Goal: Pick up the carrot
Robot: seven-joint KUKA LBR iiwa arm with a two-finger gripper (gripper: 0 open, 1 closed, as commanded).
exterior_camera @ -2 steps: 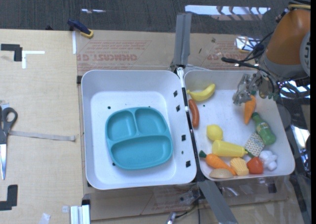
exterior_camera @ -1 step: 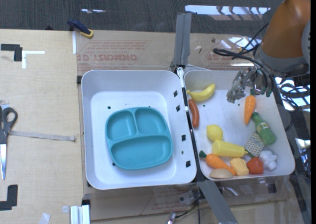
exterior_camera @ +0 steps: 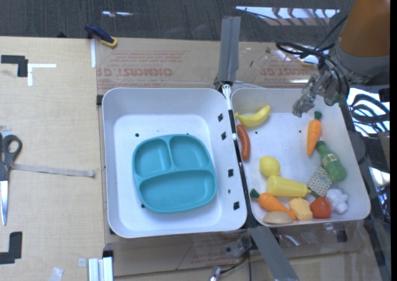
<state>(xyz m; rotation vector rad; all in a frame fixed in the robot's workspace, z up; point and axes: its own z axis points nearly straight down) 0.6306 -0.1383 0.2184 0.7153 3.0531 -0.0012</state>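
Note:
An orange carrot with a green top lies upright along the right side of the right bin, its top pointing to the back. A second, stubbier carrot with a green end lies near the bin's front, left of centre. My gripper hangs over the bin's back right corner, just above and left of the first carrot's green top. Nothing is in its grasp.
The right bin also holds a banana, a sausage, a lemon, a corn cob, a green bottle, a tomato and other toys. A teal divided plate sits in the left bin. Scissors lie far left.

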